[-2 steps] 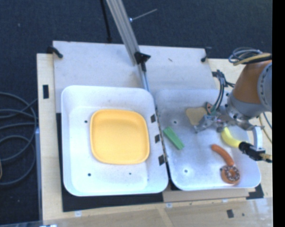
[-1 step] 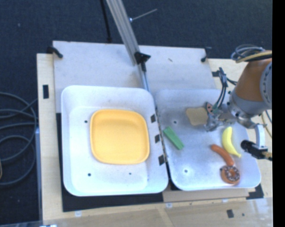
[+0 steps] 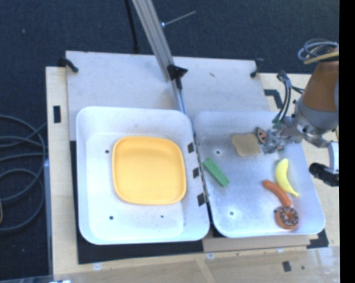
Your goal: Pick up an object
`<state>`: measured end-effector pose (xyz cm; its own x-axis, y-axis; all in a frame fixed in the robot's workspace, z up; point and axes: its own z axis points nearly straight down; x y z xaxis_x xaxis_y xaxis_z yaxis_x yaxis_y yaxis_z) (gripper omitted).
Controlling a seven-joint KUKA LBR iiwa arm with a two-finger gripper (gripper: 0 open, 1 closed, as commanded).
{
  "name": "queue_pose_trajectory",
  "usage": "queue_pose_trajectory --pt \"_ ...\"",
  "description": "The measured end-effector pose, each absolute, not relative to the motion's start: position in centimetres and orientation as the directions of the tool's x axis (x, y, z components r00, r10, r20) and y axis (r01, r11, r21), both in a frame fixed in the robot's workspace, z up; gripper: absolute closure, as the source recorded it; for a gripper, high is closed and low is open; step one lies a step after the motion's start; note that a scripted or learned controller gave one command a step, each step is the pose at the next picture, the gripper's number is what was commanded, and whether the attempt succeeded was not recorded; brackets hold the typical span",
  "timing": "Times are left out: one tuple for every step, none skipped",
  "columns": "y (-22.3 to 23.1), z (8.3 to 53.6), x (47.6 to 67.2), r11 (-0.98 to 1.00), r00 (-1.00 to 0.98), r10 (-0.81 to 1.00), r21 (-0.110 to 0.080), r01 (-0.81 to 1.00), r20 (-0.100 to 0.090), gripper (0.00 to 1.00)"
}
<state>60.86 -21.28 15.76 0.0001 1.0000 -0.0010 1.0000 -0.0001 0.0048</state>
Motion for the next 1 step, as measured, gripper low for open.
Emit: queue_pose_trajectory --pt "-21.96 21.95 60.91 0.000 0.000 1.000 0.006 1.000 -0.002 1.00"
